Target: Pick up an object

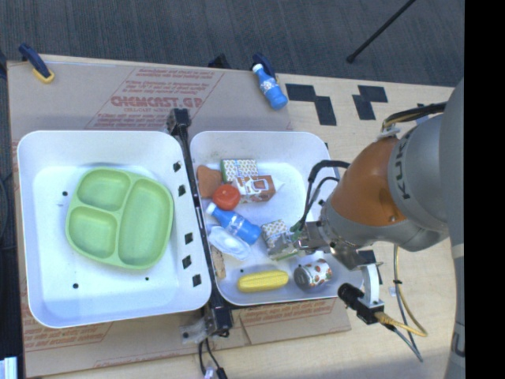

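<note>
Bench covered in brown cardboard printed with red lettering, set against dark carpet. Bore two shallow white bins side by side, touching along a black clipped seam: left bin and right bin. Carried black angular marks toward the far right corner. Blue clamp gripped the far edge, another blue clamp with a yellow tip at the far left corner.
</note>
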Controlling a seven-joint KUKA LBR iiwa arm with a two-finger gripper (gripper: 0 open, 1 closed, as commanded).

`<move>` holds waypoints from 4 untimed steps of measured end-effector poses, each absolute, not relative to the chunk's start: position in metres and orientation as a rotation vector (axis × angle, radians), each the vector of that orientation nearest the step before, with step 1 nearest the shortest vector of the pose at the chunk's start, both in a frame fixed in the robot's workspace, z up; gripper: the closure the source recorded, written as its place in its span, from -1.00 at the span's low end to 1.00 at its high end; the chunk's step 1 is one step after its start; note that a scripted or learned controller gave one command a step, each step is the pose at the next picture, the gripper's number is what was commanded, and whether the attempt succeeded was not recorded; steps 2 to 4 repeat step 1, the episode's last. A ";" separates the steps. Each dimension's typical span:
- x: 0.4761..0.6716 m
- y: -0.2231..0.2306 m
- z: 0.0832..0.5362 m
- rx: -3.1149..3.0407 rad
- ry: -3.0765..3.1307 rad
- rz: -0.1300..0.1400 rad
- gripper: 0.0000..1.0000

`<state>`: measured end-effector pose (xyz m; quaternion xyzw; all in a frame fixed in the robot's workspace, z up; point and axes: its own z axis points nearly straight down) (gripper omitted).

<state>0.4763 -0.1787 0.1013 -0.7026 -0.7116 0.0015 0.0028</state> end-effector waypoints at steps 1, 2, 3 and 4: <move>0.554 -0.203 0.219 -2.217 -2.229 0.000 1.00; 0.554 -0.203 0.219 -2.217 -2.229 0.000 1.00; 0.554 -0.203 0.219 -2.217 -2.229 0.000 1.00; 0.554 -0.203 0.219 -2.217 -2.229 0.000 1.00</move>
